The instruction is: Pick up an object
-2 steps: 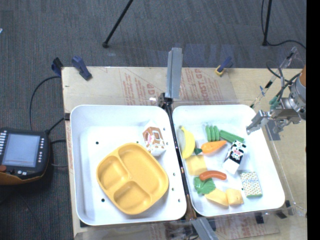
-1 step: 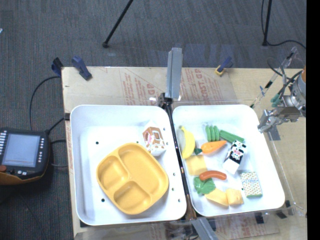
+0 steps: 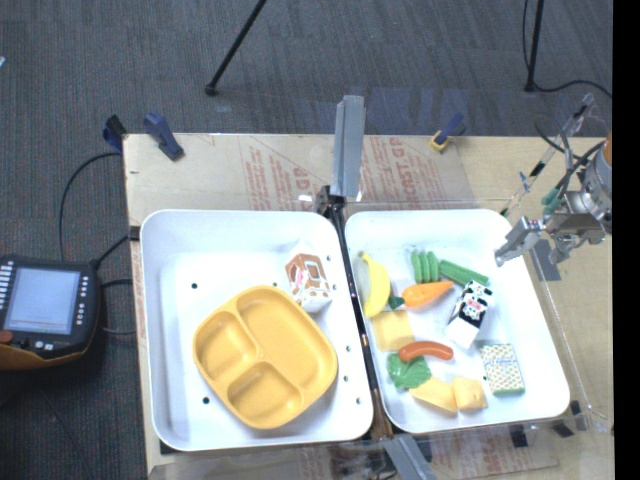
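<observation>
gripper (image 3: 533, 251): poised at right bin (image 3: 548, 363) rim, finger state not discernible. toy foods crowd there; carrot (image 3: 431, 293) nearest, likely target.

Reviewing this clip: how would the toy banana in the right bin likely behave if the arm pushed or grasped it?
The banana looks like smooth moulded plastic, so probably stiff, light and somewhat slippery. Its curved shape suggests it would pivot or rock rather than slide straight. It lies against the right bin's left wall, so it may jam there when pushed.
</observation>
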Tool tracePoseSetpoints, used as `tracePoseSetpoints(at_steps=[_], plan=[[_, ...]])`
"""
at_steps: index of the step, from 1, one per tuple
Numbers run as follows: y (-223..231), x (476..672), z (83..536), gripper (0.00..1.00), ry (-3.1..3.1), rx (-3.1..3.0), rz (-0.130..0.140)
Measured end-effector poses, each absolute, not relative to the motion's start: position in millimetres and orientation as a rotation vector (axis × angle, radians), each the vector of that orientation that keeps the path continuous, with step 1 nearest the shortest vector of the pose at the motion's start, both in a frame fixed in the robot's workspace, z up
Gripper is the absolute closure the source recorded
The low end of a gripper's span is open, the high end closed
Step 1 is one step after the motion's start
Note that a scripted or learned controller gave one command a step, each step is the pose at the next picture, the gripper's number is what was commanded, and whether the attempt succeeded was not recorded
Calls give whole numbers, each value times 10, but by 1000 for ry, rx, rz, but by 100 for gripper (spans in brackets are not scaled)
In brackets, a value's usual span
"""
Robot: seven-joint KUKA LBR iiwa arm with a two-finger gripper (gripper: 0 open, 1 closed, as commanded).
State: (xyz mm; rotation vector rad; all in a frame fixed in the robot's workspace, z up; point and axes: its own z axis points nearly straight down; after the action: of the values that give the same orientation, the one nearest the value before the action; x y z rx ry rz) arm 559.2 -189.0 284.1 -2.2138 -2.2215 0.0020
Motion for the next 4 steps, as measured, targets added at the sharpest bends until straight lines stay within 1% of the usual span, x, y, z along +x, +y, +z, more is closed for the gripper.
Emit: tracePoseSetpoints(at_steps=[1,2,3,4], plan=[[-1485,5745,3193,0,-2248,-2195,-2],[-1217,5895,1221,0,-2066,-2350,15],[-1168,5783,968,0,-2219,-2240,-19],[-1911,5733,872,0,-2072,-2359,3]])
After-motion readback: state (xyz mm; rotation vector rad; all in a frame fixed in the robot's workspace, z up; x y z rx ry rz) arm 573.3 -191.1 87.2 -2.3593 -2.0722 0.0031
